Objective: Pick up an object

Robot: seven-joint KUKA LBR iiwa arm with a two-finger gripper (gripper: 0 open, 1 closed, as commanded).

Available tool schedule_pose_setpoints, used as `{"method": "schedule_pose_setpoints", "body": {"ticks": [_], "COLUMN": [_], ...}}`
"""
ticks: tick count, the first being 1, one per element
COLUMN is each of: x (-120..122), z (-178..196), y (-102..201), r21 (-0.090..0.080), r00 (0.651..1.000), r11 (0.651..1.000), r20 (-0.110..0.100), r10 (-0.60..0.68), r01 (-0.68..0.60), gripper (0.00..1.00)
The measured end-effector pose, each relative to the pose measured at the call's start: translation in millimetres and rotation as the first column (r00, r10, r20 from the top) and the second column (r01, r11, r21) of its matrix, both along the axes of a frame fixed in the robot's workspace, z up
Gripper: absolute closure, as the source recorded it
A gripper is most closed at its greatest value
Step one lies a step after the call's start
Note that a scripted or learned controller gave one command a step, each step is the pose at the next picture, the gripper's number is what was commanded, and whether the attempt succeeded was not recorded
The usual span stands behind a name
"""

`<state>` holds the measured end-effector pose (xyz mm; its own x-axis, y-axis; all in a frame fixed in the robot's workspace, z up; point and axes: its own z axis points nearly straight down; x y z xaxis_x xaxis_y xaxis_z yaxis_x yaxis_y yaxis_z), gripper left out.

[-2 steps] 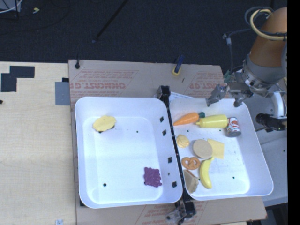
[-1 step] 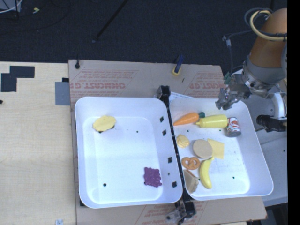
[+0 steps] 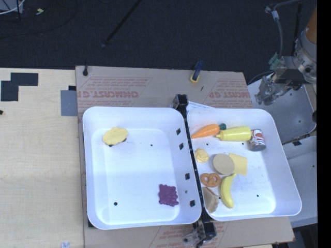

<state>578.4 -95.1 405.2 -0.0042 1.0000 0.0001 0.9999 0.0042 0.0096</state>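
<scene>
Robot claw point(image 3: 270, 89), its grip state impossible to tell, hangs beyond the right bin point(image 3: 279, 138) before any pickup; next it must descend toward toys like the banana point(image 3: 226, 191).

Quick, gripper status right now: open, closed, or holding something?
Gripper: cannot be told; it sits off the bench's far right corner, above and outside the right bin, with nothing visibly in it.

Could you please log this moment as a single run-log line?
arm: gripper above bench, right of both bins | held: nothing seen | left white bin: yellow disc, purple grape bunch | right white bin: orange carrot, yellow banana
</scene>
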Motion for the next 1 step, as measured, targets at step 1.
{"method": "schedule_pose_setpoints", "body": {"ticks": [1], "x": [-18.9], "z": [141.7], "y": [14.9], "r21": [-0.001], "r00": [1.0], "r11": [1.0], "r20": [0.003], "r10": [0.0], "r01": [0.0], "gripper": [1.0]}}
